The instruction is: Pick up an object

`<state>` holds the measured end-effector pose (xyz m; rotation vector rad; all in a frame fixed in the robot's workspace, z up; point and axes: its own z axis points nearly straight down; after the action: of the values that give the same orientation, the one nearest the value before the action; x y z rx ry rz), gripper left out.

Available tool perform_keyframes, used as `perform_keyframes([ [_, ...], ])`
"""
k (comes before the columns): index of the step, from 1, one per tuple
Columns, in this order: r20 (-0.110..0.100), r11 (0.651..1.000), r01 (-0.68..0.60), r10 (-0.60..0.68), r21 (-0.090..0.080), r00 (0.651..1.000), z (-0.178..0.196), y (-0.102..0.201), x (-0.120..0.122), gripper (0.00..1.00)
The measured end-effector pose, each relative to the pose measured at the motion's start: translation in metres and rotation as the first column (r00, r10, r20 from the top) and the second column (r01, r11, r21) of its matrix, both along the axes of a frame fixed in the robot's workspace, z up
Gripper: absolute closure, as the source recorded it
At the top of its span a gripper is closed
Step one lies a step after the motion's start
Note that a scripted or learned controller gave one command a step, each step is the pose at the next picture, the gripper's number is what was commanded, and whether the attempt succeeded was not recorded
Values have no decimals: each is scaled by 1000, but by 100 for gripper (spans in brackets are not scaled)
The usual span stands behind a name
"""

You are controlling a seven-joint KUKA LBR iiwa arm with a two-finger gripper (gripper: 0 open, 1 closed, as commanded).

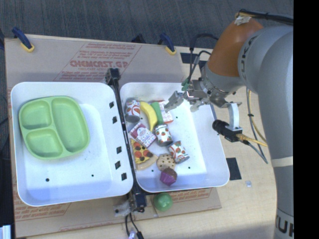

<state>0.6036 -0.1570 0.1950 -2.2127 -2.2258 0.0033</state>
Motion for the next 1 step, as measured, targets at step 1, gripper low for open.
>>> perform_keyframes([
  [1, -3, 1000, -3, 3, 0, 1000, -4, 72, 3, 0],
])
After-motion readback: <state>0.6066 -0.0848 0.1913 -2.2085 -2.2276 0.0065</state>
